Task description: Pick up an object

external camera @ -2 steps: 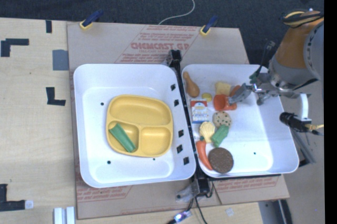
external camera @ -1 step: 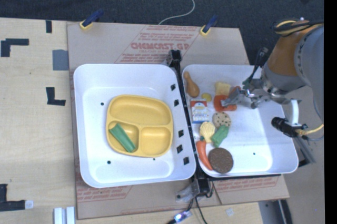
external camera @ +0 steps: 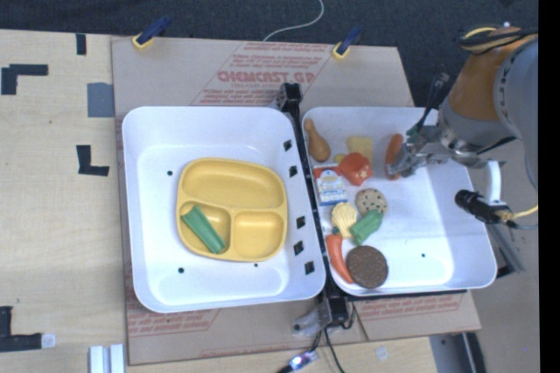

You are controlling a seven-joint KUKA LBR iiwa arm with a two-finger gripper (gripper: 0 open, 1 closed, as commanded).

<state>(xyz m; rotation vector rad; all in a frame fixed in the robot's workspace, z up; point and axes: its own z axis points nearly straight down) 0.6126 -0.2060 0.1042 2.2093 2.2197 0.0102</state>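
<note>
End effector (external camera: pixel 401 161) hovered at red sausage (external camera: pixel 395 149) in right bin (external camera: pixel 455 214); grip state unclear. Best: straddle sausage squarely before closing.

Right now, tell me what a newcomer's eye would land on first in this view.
The yellow divided plate in the middle of the left bin stands out first, with a green vegetable toy lying in its lower-left compartment. Next comes the cluster of toy food along the left side of the right bin, among it a red tomato and a brown patty. The gripper hangs over that bin's upper part.
</note>
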